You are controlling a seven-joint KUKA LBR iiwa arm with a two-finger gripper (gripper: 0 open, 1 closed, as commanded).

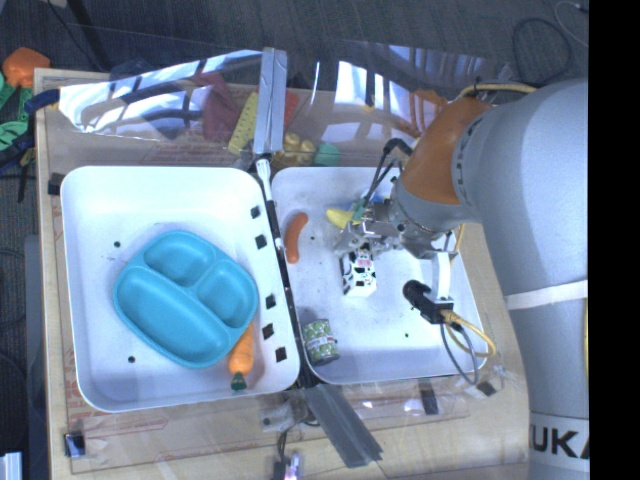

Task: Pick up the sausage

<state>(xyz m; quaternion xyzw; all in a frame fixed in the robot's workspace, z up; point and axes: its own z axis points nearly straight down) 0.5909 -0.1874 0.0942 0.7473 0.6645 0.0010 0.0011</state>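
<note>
1. Nearest the camera: small can (320, 339) at the right bin's (385, 368) front edge; carrot (242, 356) in the left bin beside the blue tray (185, 295).
2. Mid-bin: my pincer (362, 240) hangs over a black-and-white toy (359, 274); apart or together, I cannot tell.
3. Further back: sausage (296, 236), by the divider, left of my pincer, untouched.
4. Judgement: light, smooth, likely slippery, slightly curved. Clamp across its middle.

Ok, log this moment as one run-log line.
task: pick up sausage | sausage: lying in right bin, near left wall, untouched | hand: low over bin, right of sausage, beside black-and-white toy | status: not grasped
</note>
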